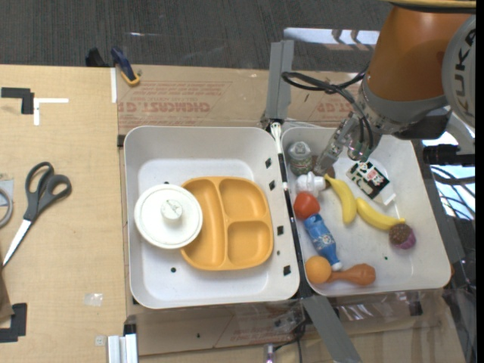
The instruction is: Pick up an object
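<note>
The right bin (423,225) holds several objects: a small clear jar (300,156), a white piece (308,181), a red item (306,205), a blue bottle (322,238), an orange ball (318,269), an orange drumstick shape (355,275), two bananas (344,197) (378,215), a purple ball (402,237) and a black-and-white pack (369,178). My gripper (344,153) hangs over the bin's far part, between the jar and the pack. Its fingers stand open with nothing between them.
In the left bin (144,278) lie a yellow divided plate (231,225) and a round white lid (169,215). Scissors (34,199) rest on the wooden bench at the left. A blue and yellow clip (125,65) sits behind the bins.
</note>
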Controlling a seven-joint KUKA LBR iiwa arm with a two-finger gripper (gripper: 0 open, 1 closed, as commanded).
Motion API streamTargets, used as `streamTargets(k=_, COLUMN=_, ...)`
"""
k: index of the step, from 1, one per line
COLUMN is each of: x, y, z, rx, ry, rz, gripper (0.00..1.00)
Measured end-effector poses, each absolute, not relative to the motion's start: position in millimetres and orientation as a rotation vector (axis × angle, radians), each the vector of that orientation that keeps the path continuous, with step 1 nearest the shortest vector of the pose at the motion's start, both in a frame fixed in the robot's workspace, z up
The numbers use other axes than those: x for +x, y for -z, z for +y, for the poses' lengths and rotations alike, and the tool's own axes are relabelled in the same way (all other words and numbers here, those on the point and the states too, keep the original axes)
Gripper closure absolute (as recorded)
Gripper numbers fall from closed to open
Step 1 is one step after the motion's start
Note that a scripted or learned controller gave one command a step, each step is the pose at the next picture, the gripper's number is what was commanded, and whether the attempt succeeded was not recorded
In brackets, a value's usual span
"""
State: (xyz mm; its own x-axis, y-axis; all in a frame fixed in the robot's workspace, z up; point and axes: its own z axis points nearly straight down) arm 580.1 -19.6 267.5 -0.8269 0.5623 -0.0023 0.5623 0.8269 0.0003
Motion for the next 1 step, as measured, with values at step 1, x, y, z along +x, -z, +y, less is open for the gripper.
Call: streamTargets(k=1, x=616.5, y=-319.8, z=-18.0, rx=1.352, ry=0.002, rz=2.832, gripper=1.0)
